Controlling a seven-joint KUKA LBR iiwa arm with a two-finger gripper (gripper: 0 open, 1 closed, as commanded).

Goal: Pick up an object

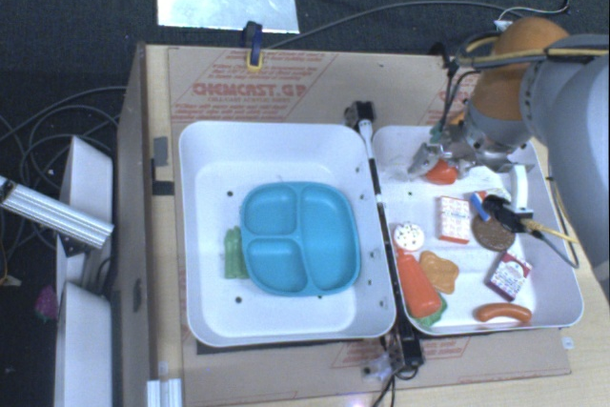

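From the overhead camera: the tool (431, 159) is hanging low at the far end of the right bin (562, 300), right over a small orange-red toy piece (441, 173). Whether it is gripping, I cannot tell. The bin's far wall is crowding it; open room is lying nearer the camera.

Arm in from the right, gripper (431, 160) low over the far end of the right bin (562, 295), right at a small orange piece (441, 173). Nearer in that bin: a red-and-white box (454, 218), a brown disc (494, 233), a carrot (418, 281) and a sausage (502, 312). Left bin (205, 157) carries a blue divided plate (299, 237) with a green piece (233, 253) tucked against its left edge.
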